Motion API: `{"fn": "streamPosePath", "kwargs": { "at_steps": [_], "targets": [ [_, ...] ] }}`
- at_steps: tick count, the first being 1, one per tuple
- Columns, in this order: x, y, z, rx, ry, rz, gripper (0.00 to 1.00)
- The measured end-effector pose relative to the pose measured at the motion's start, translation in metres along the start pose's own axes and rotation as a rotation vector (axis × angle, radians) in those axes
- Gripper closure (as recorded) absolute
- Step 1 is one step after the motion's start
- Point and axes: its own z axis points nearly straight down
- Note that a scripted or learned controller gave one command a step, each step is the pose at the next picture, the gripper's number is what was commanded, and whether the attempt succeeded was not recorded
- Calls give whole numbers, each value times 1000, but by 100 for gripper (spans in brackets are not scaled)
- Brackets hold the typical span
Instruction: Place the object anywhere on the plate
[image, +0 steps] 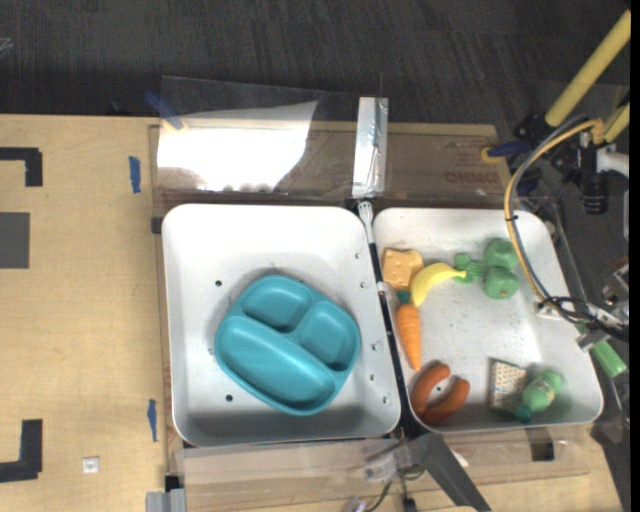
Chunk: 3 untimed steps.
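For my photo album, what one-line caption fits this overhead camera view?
Blue divided plate waits in the left bin; toy foods, including a banana and carrot, fill the right bin.

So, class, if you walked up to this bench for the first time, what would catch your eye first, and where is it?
Most striking is the teal divided plate, lying slightly askew in the middle of the left bin. Next comes the cluster of bright toy food in the right bin: a yellow banana beside a green piece near the far side, an orange carrot along the left wall, and a red sausage toward the near edge.
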Motion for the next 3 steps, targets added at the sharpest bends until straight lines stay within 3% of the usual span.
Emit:
{"fn": "streamPosePath", "kwargs": {
  "at_steps": [1,2,3],
  "targets": [
    [-1,10,0,1,2,400,100],
    [-1,10,0,1,2,401,0],
    [-28,-4,-150,11,9,507,0]
  ]
}}
